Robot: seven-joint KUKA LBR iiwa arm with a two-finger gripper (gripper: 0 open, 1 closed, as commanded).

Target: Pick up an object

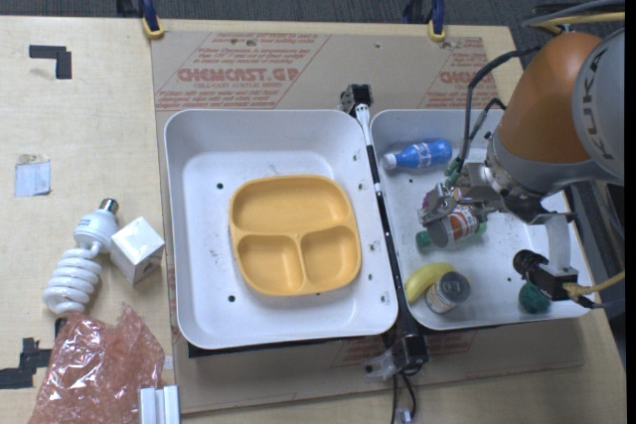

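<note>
Camera view: gripper [444,205] down in right bin [487,313] over small bottle [455,227], partly hiding it; can't tell finger state

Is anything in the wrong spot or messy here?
Yes. A spiral light bulb and crumpled pink plastic wrap lie loose on the bench, outside the bins, left of the bin holding the yellow tray.

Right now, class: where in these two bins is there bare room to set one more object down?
Left bin: bare floor rings the yellow tray, widest along its left. Right bin is crowded: blue bottle, banana, can and the end effector.
</note>
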